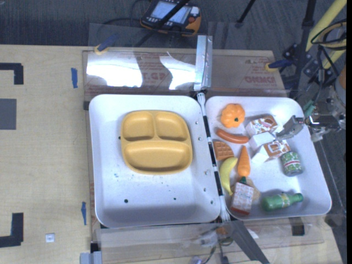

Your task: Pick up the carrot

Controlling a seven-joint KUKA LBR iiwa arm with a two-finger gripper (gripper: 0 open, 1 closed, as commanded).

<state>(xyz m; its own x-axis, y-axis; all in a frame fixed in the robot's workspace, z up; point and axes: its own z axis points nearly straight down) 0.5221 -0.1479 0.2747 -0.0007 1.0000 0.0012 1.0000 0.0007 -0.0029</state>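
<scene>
The carrot (243, 161) is a small orange cone lying near the middle of the right bin (322, 194), its narrow tip pointing toward the far side. It rests between a yellow banana (227, 175) on its left and a small white box (275, 148) on its right. My gripper (291, 127) is a grey piece reaching in over the bin's right rim, well to the right of the carrot and a little farther back, above the white boxes. Nothing is seen held in it.
Around the carrot lie a waffle (223, 149), a sausage (232, 136), an orange pumpkin (232, 115), a white carton (260, 125), a can (291, 163), a green bottle (281, 200) and a brown packet (242, 197). The left bin (104, 164) holds a yellow divided plate (157, 141).
</scene>
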